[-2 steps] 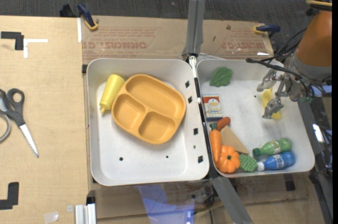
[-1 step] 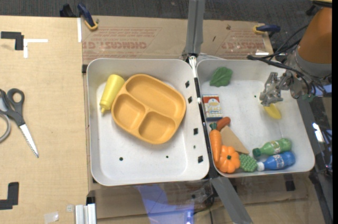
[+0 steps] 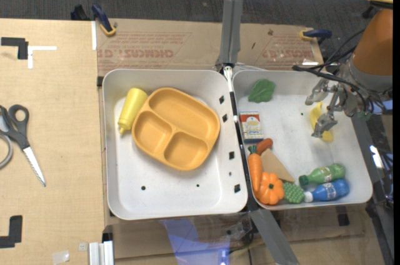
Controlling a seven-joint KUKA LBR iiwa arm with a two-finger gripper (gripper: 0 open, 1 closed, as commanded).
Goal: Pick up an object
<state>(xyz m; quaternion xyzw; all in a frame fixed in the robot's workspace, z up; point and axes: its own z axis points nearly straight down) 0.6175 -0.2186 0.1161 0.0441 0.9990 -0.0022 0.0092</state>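
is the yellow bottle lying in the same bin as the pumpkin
No, the yellow bottle lies in the left bin; the pumpkin is in the right bin.

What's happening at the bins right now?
The arm's end effector hangs low over the right bin, right at a small yellow object near the bin's far right side. No grasp is visible. The other toys lie untouched: a green leaf, a small carton, and bottles. The left bin holds a yellow divided tray.

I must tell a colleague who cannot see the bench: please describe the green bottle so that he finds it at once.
Look in the right bin, at its near right corner. The green bottle lies on its side there, directly above the blue bottle; its green body sets it apart.
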